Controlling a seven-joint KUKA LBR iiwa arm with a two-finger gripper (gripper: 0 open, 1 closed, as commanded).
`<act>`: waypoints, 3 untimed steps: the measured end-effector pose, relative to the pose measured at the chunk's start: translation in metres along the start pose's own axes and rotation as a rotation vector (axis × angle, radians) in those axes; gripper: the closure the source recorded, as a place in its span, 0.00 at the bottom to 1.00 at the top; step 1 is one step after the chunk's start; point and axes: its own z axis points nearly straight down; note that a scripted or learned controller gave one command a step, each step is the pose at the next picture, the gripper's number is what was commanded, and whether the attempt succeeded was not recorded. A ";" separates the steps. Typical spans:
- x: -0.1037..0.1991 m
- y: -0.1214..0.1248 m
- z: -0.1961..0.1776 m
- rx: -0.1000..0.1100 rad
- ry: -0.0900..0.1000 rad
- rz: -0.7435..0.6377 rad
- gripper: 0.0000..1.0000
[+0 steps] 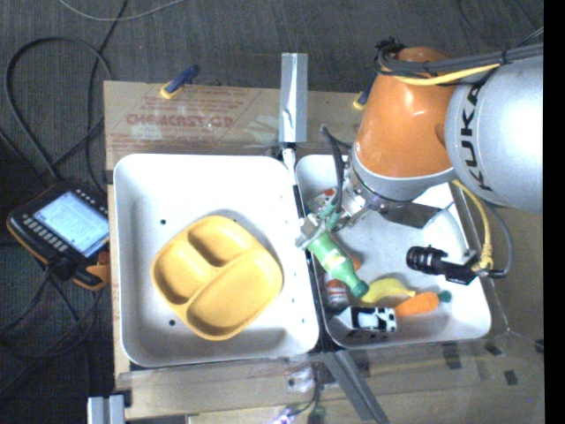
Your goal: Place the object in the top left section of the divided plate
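Note:
A yellow divided plate [218,276] with three sections lies tilted in the left bin [141,193]. My gripper [320,226] hangs over the left edge of the right bin [468,316], right at the upper end of a green bottle [338,263]. The bottle slants down to the right from the gripper toward the other items. The wrist hides whether the bottle is gripped or just lying under the gripper. The plate is well to the left of the gripper, across the wall between the bins.
In the right bin lie a yellow banana [388,289], an orange carrot [417,305], a black-and-white toy [374,319] and a red-and-white item [335,287] partly under the bottle. The arm's orange band [402,122] looms over the bin's back.

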 end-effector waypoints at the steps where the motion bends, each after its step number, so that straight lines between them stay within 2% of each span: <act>1: 0.039 0.030 0.025 0.002 0.000 -0.132 1.00; 2: 0.100 0.054 0.080 0.003 0.001 -0.112 1.00; 3: 0.105 0.026 0.063 0.002 0.000 -0.340 1.00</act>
